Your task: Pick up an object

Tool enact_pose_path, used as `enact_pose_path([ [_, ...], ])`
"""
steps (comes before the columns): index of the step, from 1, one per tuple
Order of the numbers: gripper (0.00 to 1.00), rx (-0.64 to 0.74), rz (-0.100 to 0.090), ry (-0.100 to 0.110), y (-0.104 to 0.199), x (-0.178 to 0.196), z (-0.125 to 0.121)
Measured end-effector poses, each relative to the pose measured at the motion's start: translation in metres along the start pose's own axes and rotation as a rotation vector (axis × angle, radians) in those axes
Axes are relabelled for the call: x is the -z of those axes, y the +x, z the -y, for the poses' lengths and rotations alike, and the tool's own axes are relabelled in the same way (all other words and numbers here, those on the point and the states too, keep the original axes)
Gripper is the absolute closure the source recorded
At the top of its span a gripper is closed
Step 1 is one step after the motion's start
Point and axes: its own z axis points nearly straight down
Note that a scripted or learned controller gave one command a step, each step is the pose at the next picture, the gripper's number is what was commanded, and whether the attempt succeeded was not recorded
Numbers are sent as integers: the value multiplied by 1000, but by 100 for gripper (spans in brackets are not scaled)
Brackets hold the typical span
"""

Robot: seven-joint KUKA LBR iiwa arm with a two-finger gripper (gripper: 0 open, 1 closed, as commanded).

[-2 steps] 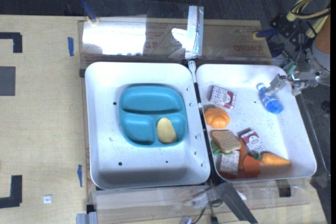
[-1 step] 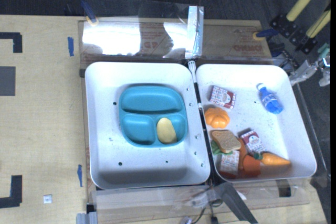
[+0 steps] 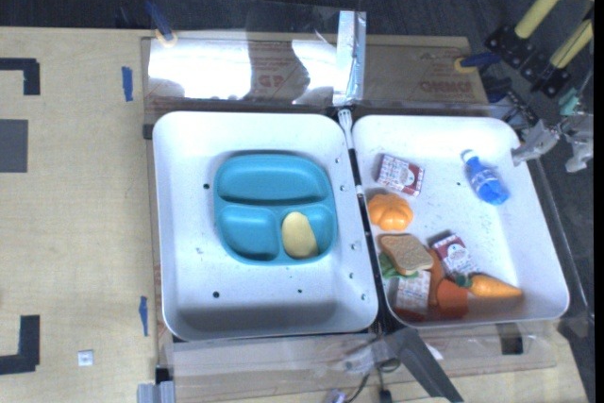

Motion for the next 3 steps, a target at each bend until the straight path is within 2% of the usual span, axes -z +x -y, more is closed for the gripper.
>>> enact_pose_path([
  [1, 0, -118, -5, -5, 17, -181, -2],
  [2, 0, 10, -8, -4, 21, -191, -45],
  [3, 100, 10, -1, -11, 19, -179, -47],
])
